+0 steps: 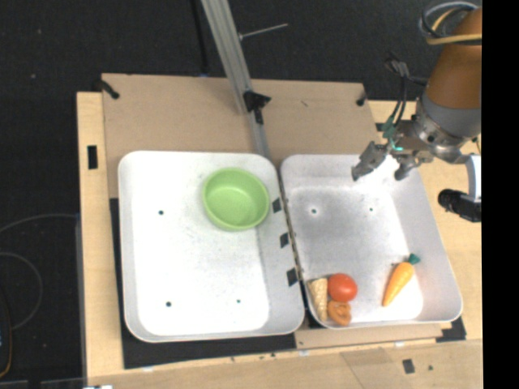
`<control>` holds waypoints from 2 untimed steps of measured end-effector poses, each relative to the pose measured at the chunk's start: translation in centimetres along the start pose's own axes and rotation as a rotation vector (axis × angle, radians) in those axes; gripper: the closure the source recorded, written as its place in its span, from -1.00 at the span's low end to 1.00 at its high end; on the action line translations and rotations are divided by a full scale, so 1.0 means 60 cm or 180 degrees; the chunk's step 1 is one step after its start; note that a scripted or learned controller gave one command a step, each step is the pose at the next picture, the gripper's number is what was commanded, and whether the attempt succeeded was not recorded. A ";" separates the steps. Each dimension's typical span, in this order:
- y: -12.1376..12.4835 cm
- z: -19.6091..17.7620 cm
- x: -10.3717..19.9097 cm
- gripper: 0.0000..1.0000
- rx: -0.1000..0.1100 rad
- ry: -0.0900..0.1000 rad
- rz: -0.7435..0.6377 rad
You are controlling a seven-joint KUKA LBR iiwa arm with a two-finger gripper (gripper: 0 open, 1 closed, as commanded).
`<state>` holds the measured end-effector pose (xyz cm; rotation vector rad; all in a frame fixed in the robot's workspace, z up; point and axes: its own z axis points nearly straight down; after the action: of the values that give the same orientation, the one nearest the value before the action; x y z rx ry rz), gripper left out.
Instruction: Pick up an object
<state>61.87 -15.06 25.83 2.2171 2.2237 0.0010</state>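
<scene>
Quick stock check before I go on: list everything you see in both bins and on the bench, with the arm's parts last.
bowl: 1, green, left bin, upper right part
left bin: 1, white
right bin: 1, white
tomato: 1, red, right bin, near edge
carrot: 1, orange, right of tomato
pastry pieces: tan-brown, count unclear, right bin's near-left corner
gripper: 1, grey, fingers apart, above right bin's far edge, holding nothing
</scene>
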 end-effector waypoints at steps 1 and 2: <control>0.000 0.000 0.000 -1.00 0.0000 -0.0001 0.0000; 0.009 0.077 -0.013 -1.00 0.0012 -0.0007 0.0012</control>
<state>62.40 -15.83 21.20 2.2222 2.2204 -0.0057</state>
